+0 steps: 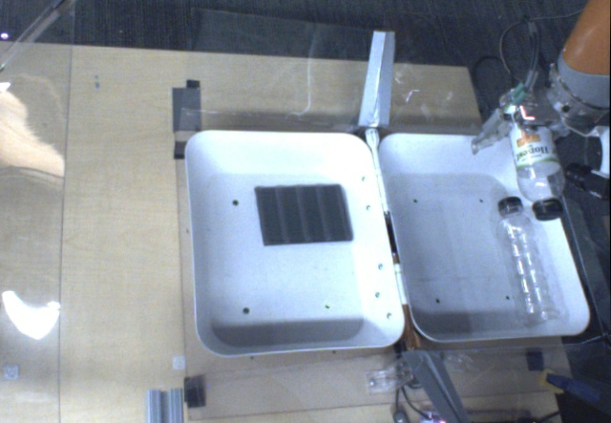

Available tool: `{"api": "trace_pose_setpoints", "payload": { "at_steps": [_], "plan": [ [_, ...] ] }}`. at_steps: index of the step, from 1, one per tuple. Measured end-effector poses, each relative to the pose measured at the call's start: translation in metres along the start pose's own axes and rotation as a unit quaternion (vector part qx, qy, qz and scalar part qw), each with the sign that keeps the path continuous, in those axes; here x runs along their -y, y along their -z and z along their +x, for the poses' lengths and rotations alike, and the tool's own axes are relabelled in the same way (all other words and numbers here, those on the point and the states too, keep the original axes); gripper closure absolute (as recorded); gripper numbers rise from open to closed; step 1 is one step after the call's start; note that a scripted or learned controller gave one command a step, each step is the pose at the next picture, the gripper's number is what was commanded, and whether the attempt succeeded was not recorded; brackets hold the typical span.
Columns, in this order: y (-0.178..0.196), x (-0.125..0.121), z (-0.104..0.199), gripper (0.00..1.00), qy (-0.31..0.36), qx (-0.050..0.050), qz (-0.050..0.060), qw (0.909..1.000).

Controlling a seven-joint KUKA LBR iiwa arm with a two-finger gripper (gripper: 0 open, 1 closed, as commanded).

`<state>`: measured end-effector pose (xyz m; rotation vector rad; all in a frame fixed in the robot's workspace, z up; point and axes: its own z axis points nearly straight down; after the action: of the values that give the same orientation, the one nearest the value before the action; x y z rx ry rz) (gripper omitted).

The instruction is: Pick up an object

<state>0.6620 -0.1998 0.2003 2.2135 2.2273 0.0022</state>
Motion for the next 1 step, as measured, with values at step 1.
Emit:
{"api": "trace_pose_setpoints", "payload": {
  "at_steps": [1],
  "plan": [
    [-0.1123,0.023,0.0394,0.0,-0.166,0.0,0.0,0.9861]
  ]
}}
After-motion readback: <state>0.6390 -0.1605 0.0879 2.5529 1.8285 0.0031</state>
